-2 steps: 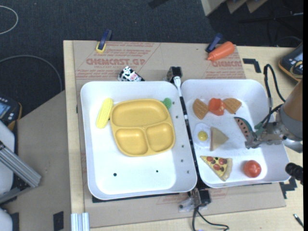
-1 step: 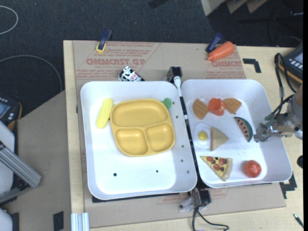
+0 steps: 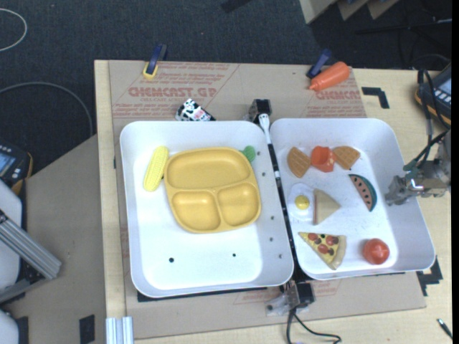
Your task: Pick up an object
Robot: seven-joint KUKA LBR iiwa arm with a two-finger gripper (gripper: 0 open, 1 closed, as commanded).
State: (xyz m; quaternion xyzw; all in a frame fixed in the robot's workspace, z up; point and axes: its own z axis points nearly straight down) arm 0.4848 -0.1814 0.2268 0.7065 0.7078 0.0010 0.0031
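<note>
The right bin holds several toy foods: a brown cookie, a red tomato piece, a toast slice, a watermelon slice, a fried egg, a tan wedge, a pizza slice and a red tomato. My gripper hangs low over the right rim of this bin, just right of the watermelon slice, with nothing seen in it.
The left bin carries a yellow divided tray, a corn cob and a small green piece. On the bench behind lie an orange carrot, a black-and-white toy and clamps.
</note>
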